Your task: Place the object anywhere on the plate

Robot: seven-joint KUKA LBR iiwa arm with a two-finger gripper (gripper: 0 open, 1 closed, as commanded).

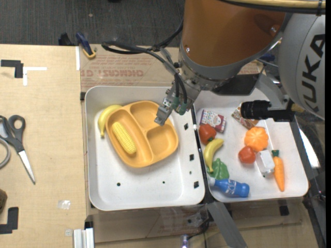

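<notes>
A yellow divided plate lies in the left bin. A corn cob rests in the plate's left compartment. A yellow banana lies against the plate's upper left rim, on the bin floor. My gripper hangs over the plate's upper right part, near the divider. I see no object in it from this angle. The arm's orange band and grey wrist cover the area above it.
The right bin holds several toy foods: a red packet, a tomato, a small banana, a blue bottle, an orange and a carrot. Scissors lie on the bench at left.
</notes>
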